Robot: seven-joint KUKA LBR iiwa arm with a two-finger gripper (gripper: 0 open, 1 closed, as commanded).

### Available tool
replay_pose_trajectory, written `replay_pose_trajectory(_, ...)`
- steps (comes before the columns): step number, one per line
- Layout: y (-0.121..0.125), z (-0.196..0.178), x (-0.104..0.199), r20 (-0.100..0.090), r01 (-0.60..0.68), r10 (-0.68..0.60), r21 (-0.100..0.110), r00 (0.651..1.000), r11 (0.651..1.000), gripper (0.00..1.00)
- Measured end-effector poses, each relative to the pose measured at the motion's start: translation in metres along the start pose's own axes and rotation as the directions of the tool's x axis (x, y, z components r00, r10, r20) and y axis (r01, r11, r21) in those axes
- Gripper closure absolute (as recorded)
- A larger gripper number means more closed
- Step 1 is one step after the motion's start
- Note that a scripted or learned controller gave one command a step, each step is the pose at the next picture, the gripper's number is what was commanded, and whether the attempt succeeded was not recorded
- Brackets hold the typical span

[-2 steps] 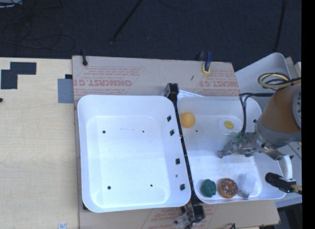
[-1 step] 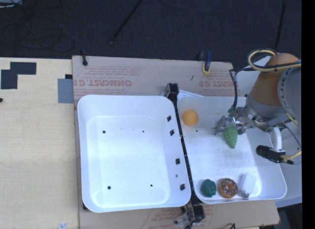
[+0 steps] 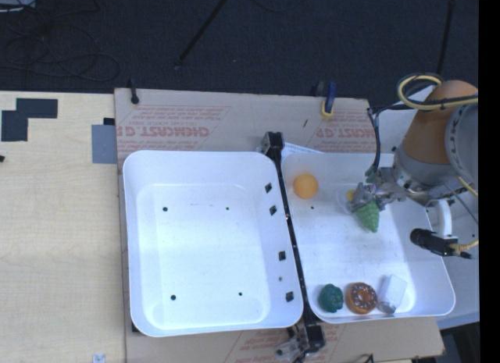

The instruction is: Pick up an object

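Observation:
My gripper [image 3: 364, 200] hangs over the upper right part of the right bin [image 3: 426, 307], at the end of the grey arm with the orange band [image 3: 437, 131]. A light green, leafy object [image 3: 368, 218] sits between the fingertips and hangs down from them. An orange ball [image 3: 305, 186] lies to the left, near the bin's back wall. Along the bin's front edge lie a dark green lump [image 3: 331, 297], a brown sprinkled donut [image 3: 361, 297] and a pale clear piece [image 3: 393, 291].
The left bin [image 3: 133, 197] stands beside the right one, with a black divider strip [image 3: 283, 221] between them. A black part with a cable [image 3: 434, 240] sticks out under the arm at the right. Cardboard lies under both bins.

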State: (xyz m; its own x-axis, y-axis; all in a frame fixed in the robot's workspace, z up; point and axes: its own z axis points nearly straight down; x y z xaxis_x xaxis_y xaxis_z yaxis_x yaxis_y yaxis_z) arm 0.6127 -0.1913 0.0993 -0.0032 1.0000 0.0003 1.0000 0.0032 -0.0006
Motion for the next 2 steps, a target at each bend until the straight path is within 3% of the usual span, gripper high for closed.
replay_pose_trajectory(1, -0.004, 0.012, 0.059, 0.000, 0.001, -0.001, 0.001, 1.000, 1.000, 1.00)
replay_pose_trajectory(2, -0.015, -0.095, 0.115, -0.002, 0.003, -0.003, -0.008, 1.000, 1.000, 1.00)
